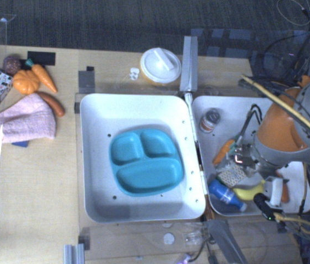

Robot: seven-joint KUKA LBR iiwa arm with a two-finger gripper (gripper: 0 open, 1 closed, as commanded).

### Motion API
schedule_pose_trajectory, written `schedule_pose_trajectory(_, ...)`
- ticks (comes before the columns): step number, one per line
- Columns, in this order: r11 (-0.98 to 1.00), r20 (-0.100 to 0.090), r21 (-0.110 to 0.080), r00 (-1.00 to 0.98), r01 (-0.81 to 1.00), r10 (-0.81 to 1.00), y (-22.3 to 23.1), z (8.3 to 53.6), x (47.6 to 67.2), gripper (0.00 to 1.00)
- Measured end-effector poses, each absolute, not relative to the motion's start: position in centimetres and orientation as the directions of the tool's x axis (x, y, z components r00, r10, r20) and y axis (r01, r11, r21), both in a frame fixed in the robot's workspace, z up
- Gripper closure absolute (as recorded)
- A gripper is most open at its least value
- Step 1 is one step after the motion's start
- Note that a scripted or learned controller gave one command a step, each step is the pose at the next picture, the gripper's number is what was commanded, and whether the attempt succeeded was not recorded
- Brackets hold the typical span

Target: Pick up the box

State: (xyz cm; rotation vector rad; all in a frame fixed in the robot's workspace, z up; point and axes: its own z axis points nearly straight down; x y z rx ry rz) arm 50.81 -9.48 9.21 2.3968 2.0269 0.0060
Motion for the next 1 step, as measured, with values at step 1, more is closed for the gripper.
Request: schedule_pose_trajectory(1, -0.165, 0.001, 0.009, 0.165, 0.986, 0.986, -9.46, 10.29, 50.98, 1.00)
